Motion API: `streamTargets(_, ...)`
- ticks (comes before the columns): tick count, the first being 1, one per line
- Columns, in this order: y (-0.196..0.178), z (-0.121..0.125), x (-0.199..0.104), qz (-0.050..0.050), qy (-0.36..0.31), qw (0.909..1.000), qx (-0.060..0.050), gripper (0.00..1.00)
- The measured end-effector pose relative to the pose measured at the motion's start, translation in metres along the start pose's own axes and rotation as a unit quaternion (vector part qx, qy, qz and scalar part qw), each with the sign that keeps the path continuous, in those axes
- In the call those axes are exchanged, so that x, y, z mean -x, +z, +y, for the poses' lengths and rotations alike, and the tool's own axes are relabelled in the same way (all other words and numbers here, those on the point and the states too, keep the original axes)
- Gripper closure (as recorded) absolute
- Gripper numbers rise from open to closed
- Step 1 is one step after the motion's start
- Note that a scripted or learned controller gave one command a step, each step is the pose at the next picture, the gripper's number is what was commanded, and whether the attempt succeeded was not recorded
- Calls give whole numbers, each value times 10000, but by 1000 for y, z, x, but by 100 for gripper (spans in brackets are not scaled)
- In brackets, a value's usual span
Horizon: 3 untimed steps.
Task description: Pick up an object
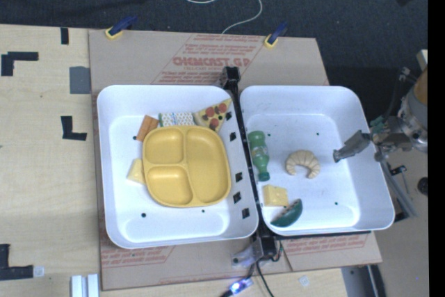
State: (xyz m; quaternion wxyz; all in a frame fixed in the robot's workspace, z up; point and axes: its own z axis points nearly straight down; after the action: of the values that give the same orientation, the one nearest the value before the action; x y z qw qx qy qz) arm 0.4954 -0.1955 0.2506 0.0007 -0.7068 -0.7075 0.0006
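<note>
The right bin (pixel 348 108) holds a tan croissant (pixel 303 163) near its middle. A green bottle (pixel 259 154) lies by the bin's left wall. A pale yellow cheese piece (pixel 275 195) and a dark teal curved object (pixel 288 213) sit at the front left. My gripper (pixel 350 147) hangs over the right part of this bin, a little to the right of the croissant and apart from it. Nothing is seen in its grasp.
The left bin (pixel 111 149) holds a yellow divided plate (pixel 186 165). Around it lie a pizza slice (pixel 215 113), an orange strip (pixel 147 127) and a yellow wedge (pixel 135 171). The arm's wrist (pixel 407 132) stands over the right bin's right rim.
</note>
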Motion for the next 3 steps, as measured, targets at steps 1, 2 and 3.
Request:
streamTargets(1,46,-5,5,3,4,10000,-20,0)
streamTargets(2,104,1,-3,9,-2,10000,-25,0)
streamTargets(3,148,0,-5,8,0,10000,-25,0)
